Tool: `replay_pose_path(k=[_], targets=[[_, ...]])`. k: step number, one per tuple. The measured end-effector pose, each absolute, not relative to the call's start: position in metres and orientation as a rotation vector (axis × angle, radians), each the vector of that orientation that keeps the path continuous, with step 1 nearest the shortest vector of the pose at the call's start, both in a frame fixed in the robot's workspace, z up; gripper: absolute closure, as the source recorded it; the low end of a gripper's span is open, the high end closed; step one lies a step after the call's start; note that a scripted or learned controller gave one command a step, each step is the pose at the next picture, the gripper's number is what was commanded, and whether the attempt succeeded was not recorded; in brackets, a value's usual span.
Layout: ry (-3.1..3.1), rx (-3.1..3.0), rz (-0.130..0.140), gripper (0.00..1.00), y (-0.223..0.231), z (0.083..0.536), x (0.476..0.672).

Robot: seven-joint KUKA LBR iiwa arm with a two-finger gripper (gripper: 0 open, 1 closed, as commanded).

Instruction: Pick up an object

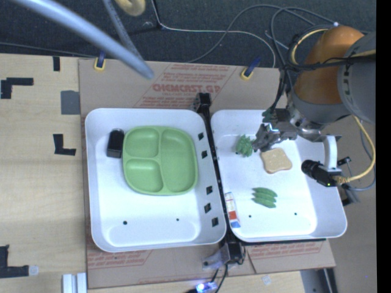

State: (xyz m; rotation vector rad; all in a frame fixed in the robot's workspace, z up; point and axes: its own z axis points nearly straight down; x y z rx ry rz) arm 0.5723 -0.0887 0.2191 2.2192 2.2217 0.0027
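Gripper: fingertips too small and dark to resolve; open or shut not readable. Its body overlaps the toast slice's upper edge. Arm cut off by the right edge. Grey pole blurred, cut by the top-left corner. Small black object beside the green plate: identity unclear.

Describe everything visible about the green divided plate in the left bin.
The light green divided plate looks like matte plastic, rounded-square, with three compartments: two smaller ones at the top and right, one wide one along the bottom-left. It lies flat on the floor of the left white bin. A small black block sits against its left edge.
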Motion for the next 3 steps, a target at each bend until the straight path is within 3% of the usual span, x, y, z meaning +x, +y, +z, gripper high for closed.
replay_pose_path(k=[1,3], targets=[[2.231,2.215,0.001,1.0,-0.033,0.228,0.565],[2.231,2.216,-0.001,1.0,0.071,0.236,0.525]])
